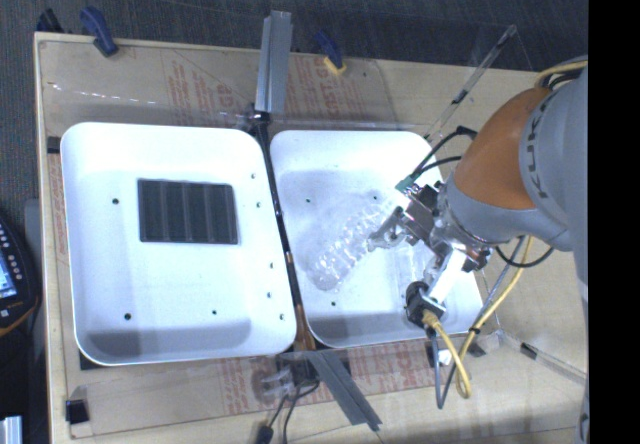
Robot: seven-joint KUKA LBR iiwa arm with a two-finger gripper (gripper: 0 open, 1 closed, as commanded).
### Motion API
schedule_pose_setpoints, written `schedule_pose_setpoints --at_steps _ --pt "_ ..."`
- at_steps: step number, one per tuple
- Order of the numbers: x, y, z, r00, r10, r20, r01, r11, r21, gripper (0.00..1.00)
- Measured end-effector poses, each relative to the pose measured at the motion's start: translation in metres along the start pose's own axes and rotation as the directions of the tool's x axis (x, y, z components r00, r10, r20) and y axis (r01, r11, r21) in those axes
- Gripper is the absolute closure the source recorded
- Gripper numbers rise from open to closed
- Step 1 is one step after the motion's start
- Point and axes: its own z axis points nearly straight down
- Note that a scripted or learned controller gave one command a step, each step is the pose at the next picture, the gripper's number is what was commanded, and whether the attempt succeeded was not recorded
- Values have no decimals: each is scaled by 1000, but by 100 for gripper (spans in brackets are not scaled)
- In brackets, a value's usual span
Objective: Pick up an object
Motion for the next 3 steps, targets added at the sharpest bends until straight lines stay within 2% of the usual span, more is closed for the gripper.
schedule_pose_setpoints --at_steps 1,2,3 --pt "1 0 -9 1000 -5 1 5 1000 2 100" --pt "76 44 -106 1000 0 -2 0 1000 -3 100" --pt "76 43 -106 1000 0 -2 0 1000 -2 0"
